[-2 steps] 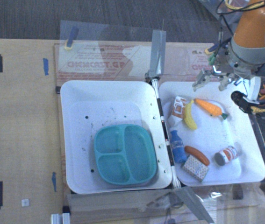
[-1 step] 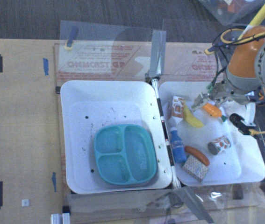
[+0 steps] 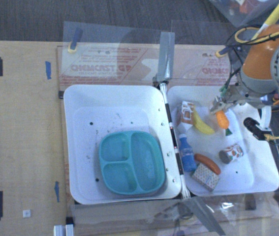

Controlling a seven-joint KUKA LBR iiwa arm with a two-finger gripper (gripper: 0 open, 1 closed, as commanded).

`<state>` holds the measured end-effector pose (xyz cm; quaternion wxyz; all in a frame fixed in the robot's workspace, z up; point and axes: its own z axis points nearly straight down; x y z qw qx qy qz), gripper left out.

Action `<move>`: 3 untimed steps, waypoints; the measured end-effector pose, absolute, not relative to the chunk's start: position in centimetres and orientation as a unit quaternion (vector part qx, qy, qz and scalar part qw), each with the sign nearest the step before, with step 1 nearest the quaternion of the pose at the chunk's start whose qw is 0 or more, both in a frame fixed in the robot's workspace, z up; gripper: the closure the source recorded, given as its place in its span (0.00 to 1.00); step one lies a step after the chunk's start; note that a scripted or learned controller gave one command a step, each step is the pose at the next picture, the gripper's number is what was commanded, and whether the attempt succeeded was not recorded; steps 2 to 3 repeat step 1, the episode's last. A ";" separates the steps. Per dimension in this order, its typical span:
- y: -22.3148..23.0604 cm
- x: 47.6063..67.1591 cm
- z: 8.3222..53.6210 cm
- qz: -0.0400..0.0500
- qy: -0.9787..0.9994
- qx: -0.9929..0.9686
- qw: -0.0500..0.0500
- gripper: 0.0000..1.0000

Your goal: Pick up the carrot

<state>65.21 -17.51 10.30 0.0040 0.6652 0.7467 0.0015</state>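
Beside small orange carrot (image 3: 222,119) curved yellow banana (image 3: 201,125), red sausage (image 3: 208,162) nearer front, my gripper (image 3: 221,105) just above carrot, finger state unclear

Single fixed camera, mounted above the bench (image 3: 21,132); looked down obliquely on both white bins (image 3: 75,102); arm (image 3: 264,58) entered from right.

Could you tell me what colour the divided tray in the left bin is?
The tray is teal, seen in the camera view.
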 end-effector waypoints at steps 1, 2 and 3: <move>-13.8 66.5 17.0 0.001 0.646 0.763 0.002 1.00; -13.8 66.5 17.0 0.001 0.646 0.763 0.002 1.00; -13.8 66.5 17.0 0.001 0.646 0.763 0.002 1.00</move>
